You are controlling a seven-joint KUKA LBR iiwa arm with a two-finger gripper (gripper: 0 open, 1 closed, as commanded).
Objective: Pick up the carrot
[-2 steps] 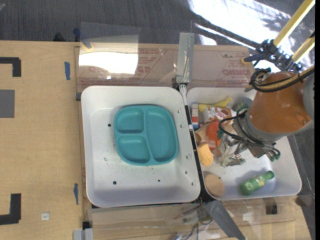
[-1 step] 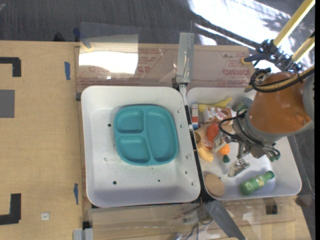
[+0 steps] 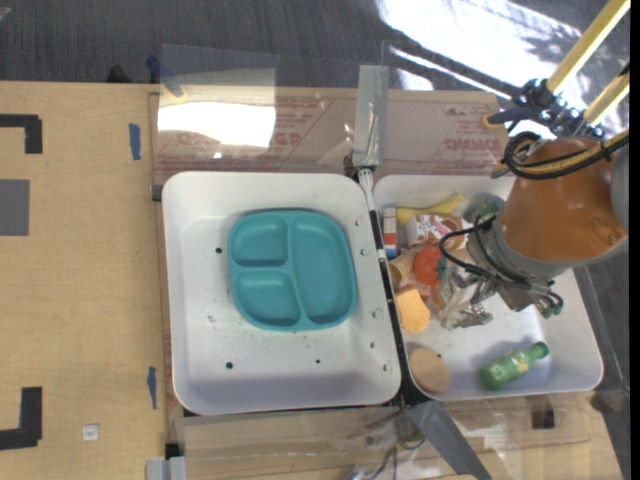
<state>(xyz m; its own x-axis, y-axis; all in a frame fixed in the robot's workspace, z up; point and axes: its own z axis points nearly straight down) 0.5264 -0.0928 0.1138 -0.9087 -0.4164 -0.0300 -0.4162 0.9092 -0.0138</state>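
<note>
In the right bin [image 3: 585, 368], an orange-red piece [image 3: 428, 266] that looks like the carrot lies in the left half, partly covered by the arm's cables. My gripper [image 3: 466, 306] hangs low over the bin's middle, just right of and below that orange piece, amid a tangle of metal and cable. The arm's orange band [image 3: 555, 208] hides the bin's back right part. I see nothing clearly between the gripper's parts.
The right bin also holds a green bottle [image 3: 513, 364], a round tan piece [image 3: 429, 368], a yellow-orange wedge [image 3: 412, 309], a yellow item [image 3: 440, 206] and a small box [image 3: 388, 231]. A teal divided plate [image 3: 293, 269] lies in the left bin [image 3: 190, 298].
</note>
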